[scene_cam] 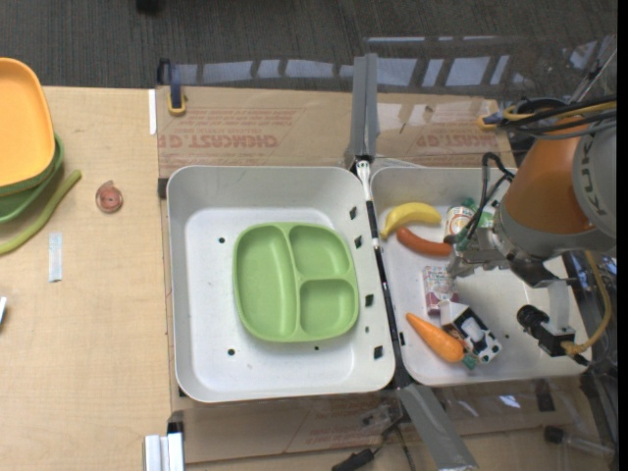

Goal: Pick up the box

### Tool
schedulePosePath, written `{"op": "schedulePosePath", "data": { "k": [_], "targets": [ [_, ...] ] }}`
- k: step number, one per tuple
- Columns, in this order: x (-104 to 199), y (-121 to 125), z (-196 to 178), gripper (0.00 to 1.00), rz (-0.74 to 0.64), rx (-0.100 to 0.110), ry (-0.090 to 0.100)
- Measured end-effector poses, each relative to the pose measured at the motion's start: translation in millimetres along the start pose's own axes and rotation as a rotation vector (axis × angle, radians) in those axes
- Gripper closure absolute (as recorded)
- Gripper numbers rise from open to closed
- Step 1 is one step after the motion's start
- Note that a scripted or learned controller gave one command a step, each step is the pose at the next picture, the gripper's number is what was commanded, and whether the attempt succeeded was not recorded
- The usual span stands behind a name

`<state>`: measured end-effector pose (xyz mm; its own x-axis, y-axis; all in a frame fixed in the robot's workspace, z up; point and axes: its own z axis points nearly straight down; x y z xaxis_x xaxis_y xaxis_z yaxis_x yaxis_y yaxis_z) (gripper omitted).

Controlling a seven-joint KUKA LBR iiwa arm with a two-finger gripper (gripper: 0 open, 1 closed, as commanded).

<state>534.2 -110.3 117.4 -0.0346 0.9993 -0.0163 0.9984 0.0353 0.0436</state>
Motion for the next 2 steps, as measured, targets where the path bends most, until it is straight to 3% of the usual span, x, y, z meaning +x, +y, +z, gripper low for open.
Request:
{"op": "schedulePosePath", "data": {
  "k": [1,2],
  "targets": [
    [0.0,0.0,0.0,0.0,0.0,0.0,0.0],
    [9.2,-1.8,26.4,0.0,-0.012,0.046,0.016]
  ]
}}
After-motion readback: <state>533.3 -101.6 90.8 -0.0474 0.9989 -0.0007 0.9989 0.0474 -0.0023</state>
